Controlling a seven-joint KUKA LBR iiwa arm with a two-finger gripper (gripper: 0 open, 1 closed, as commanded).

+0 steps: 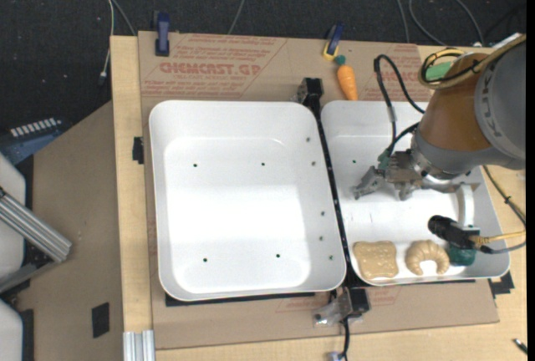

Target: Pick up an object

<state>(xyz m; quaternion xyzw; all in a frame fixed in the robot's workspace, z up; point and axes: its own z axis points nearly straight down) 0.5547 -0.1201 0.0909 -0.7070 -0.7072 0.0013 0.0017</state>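
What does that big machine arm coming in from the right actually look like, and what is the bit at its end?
The arm is thick, rounded and grey, with a wide orange band above the wrist. Below that sits a grey metal ring, and from it a small gripper of dull grey metal with thin fingers. A black cable loops along the arm's side.

Arm (493,100) cut off at right edge.

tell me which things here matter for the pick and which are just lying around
For the job: tool, toast-shaped piece, croissant-shaped piece, right bin.

Lying about: carrot toy on the board behind the bins, left bin, blue clamp, cables.
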